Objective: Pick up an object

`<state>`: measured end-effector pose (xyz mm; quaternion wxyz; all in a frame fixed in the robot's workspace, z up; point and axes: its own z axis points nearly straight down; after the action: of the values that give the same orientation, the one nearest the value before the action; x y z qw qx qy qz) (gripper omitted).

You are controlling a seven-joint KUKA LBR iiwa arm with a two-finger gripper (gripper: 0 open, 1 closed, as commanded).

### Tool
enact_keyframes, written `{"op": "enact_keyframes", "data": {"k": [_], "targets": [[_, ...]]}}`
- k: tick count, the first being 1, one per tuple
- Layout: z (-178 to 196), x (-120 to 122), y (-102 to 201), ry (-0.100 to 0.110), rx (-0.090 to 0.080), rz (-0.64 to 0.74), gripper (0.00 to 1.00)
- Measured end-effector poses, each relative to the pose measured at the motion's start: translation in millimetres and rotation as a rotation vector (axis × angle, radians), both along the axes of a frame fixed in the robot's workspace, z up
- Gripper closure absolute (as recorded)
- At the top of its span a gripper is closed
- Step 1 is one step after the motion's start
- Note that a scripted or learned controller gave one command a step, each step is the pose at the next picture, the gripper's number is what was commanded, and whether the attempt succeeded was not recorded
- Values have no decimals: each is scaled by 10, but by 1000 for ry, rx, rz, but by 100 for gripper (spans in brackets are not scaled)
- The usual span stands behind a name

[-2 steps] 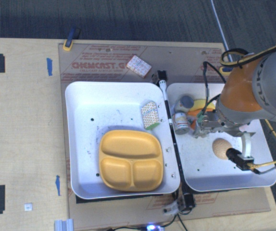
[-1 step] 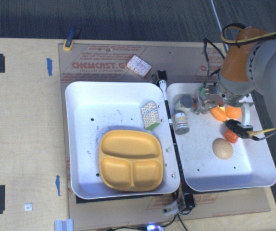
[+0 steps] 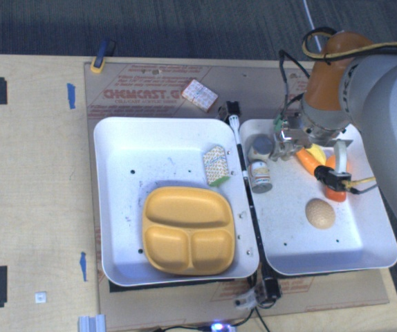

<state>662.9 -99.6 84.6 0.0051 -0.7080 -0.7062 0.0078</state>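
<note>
Arm (image 3: 364,88) reaches in from the right and bends down over the far side of the right bin (image 3: 364,251), its orange band above the wrist. The gripper (image 3: 308,138) sits low among the objects there; how it is set cannot be told. Beside it lie an orange carrot-like piece (image 3: 310,160), a small jar (image 3: 259,175) and a tan round ball (image 3: 319,213). The left bin (image 3: 115,185) holds a yellow divided tray (image 3: 188,228) and a patterned packet (image 3: 216,164).

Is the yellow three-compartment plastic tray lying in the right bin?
No, the yellow three-compartment plastic tray lies in the left white bin.
</note>
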Motion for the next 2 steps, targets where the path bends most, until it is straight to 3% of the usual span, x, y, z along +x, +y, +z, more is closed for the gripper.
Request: {"op": "enact_keyframes", "data": {"k": [1,2], "targets": [[30,6,-73,-5,-12,-4,0],[116,13,-29,-7,-4,-3,100]]}}
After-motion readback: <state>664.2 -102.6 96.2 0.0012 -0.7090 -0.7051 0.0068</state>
